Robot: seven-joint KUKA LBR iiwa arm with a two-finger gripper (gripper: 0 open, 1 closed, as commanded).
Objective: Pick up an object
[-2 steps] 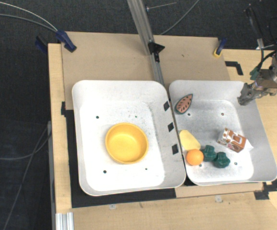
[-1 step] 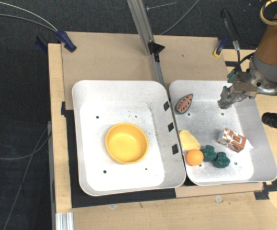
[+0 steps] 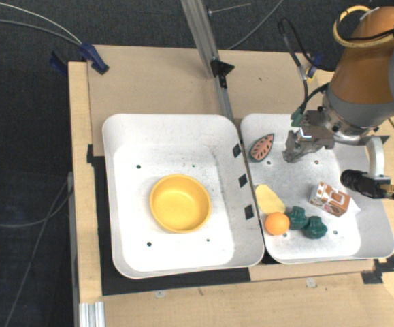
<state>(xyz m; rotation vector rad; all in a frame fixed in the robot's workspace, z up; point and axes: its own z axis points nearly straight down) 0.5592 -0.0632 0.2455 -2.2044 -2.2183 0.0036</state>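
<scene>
While two white bins lie side by side on the bench [image 3: 149, 80], their contents divide unevenly: the left bin [image 3: 125, 251] holds one yellow bowl [image 3: 179, 202], upright, near its middle; the right bin [image 3: 377, 240] holds five things. One reddish leaf-shaped piece [image 3: 261, 146] lies near that bin's upper left corner. One pale yellow wedge [image 3: 269, 198] sits by the left wall, with one orange ball [image 3: 277, 223] touching its lower end. Just right of the ball are the green pieces [image 3: 307, 223], two lumps pressed together. One small brown-and-white box [image 3: 331, 199] rests tilted, apart from the rest, toward the right. One gripper [image 3: 293, 153] hangs over the upper part of the right bin, just beside the leaf piece, with nothing visibly between its tips; whether the tips are apart or together I cannot tell
</scene>
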